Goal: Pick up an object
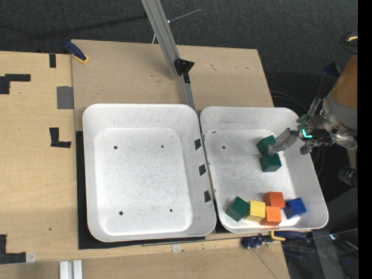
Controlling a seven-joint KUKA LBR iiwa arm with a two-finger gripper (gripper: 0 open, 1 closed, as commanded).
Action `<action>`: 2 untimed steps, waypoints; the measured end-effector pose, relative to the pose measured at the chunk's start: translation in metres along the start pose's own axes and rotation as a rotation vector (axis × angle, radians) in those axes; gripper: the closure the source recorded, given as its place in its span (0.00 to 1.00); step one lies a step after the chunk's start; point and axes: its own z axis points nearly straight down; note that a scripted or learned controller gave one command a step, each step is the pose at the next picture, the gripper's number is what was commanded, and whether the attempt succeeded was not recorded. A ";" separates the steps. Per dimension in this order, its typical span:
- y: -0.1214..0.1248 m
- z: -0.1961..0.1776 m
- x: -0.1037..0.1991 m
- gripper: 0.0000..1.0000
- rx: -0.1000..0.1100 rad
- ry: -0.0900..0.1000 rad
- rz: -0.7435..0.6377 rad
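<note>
A dark green block [269,154] lies in the right bin [232,127], towards its far right side. It looks like two dark green pieces, one just behind the other. My gripper [281,143] reaches in from the right over the bin's rim, and its tip is at the top of the green block. A teal light glows on the gripper body. Whether the block is gripped is unclear from this angle. Along the bin's near edge sits a cluster: a green block [237,208], a yellow one [257,208], two orange ones [273,207] and a blue one [294,207].
The left bin [139,173] sits beside the right one on the bench. A slanted metal bar [168,34] runs from the top down to the gap between the bins. The arm's orange band [351,86] is at the right edge.
</note>
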 end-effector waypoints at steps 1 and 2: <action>0.001 -0.002 0.000 0.00 -0.005 -0.001 -0.002; -0.002 0.062 0.002 0.00 0.002 0.000 0.000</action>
